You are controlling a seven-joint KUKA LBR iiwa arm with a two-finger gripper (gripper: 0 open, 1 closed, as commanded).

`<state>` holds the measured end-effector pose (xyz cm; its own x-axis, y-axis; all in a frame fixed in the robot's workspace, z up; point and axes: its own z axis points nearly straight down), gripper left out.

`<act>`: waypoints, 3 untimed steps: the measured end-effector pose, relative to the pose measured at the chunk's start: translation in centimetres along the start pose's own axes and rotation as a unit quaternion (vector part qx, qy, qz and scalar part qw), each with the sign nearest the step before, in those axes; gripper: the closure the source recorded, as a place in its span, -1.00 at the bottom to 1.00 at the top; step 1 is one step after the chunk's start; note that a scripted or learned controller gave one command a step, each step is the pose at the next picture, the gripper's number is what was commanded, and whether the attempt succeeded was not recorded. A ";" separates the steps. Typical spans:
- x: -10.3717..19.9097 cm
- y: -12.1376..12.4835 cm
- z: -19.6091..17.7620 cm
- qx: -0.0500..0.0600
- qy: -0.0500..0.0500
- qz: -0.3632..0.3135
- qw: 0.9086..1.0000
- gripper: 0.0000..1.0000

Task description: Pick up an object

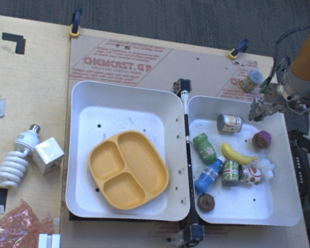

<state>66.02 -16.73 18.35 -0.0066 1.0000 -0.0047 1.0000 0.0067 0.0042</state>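
The right bin (280, 208) holds a silver can (229, 123), a purple ball (261, 139), a banana (237, 155), a green bottle (204, 147), a blue bottle (207, 176), a green can (229, 173), a red and white piece (252, 174) and a brown round piece (206, 201). My gripper (257, 113) hangs over the bin's far right corner, right of the silver can and above the purple ball. Nothing shows in its grasp.
The left bin (79, 139) holds a yellow divided plate (128, 169). A small bottle (253, 79) lies on the board behind the right bin, close to the arm. On the bench at left are a spiral light bulb (17, 156), a white cube (48, 155) and a red mesh bag (17, 227).
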 end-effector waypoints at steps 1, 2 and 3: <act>0.0 0.0 0.0 0.000 0.000 0.000 1.000 -1.00; 0.0 0.1 -1.0 -0.001 -0.001 -0.001 1.000 1.00; 0.0 0.1 -1.0 -0.001 -0.001 -0.001 1.000 -1.00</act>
<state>66.07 -16.74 19.36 -0.0080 0.9999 -0.0062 1.0000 0.0080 0.0058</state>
